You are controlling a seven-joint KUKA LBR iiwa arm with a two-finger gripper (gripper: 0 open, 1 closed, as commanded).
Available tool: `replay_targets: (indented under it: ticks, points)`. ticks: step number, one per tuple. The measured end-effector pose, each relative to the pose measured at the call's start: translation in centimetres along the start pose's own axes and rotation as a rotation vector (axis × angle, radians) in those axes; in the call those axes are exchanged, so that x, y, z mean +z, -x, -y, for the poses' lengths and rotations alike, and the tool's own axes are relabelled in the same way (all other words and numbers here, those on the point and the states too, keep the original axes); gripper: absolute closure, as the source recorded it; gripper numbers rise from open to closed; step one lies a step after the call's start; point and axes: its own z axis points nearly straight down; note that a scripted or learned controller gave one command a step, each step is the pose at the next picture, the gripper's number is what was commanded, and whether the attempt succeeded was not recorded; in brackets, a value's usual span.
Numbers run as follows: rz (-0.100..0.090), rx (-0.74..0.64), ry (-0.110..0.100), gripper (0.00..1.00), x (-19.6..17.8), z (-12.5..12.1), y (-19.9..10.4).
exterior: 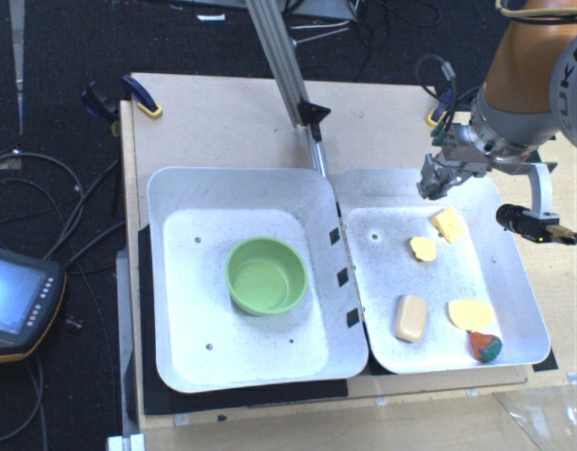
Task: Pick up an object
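At the near edge of the right bin (514,252) lies a small red and teal object (486,347), close to the near right corner. Just beside it, a little farther in, is a flat yellow piece (470,314). To its left lies a tan oblong block (411,318), apart from the yellow piece. In the left bin (176,252) a green bowl (266,275) stands upright near the middle, alone there.

Farther back in the right bin there is a small yellow lump (423,249), and just beside it, to the right and a little farther, a yellow square piece (448,225) lying tilted. These two are near each other, but I cannot tell if they touch.

The gripper (435,184) hangs above the far part of the right bin, at the end of the grey arm with the orange band (528,50), which comes in from the right. The yellow square piece is the nearest thing to it: it lies just on the near side of the gripper tip and slightly to the right, apart from it. Nothing is seen between the fingers. Whether they are spread or pressed together I cannot tell, because the tip is dark and small.

Behind the bins, a grey metal pole (281,50) rises at a slant from the bench (223,120).
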Motion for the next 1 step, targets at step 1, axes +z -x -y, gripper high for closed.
replay_targets:
  ticks: [1]
  points:
    - [0.000, 0.000, 0.000, 0.00, 0.00, 0.00, 0.00]
